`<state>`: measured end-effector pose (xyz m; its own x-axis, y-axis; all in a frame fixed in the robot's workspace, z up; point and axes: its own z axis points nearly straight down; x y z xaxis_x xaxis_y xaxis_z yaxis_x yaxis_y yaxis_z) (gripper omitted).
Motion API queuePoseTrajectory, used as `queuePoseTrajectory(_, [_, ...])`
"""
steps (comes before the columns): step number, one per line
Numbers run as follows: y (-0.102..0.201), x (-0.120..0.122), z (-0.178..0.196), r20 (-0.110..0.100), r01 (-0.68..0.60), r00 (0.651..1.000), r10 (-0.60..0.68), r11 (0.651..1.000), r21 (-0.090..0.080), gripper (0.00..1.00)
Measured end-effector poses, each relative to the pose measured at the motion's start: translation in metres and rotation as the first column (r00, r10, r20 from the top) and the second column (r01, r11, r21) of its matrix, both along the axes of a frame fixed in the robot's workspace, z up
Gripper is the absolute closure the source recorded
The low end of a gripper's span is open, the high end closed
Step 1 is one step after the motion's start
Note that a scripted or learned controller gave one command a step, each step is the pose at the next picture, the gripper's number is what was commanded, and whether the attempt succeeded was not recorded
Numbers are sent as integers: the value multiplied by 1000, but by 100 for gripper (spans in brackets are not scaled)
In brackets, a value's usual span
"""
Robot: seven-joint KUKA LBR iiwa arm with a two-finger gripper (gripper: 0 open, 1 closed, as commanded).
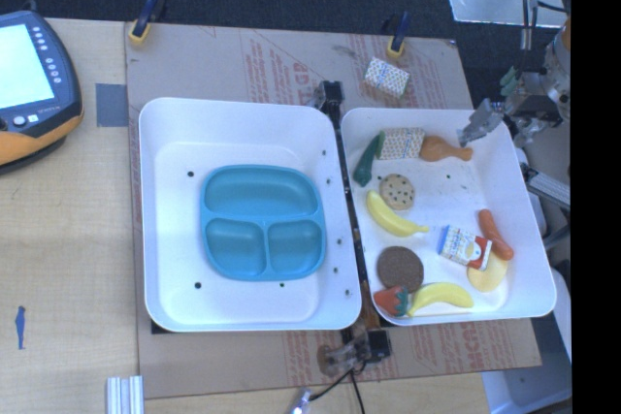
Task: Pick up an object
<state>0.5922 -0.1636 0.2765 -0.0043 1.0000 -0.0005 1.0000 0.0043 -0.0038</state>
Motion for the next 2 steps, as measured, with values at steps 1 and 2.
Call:
queuePoseTrajectory(1, [39, -12, -119, -3, -2, 1000, 2, 1000, 0, 0])
queuePoseTrajectory(2, [51, -33, -185, -2, -1, 1000, 1, 1000, 0, 0])
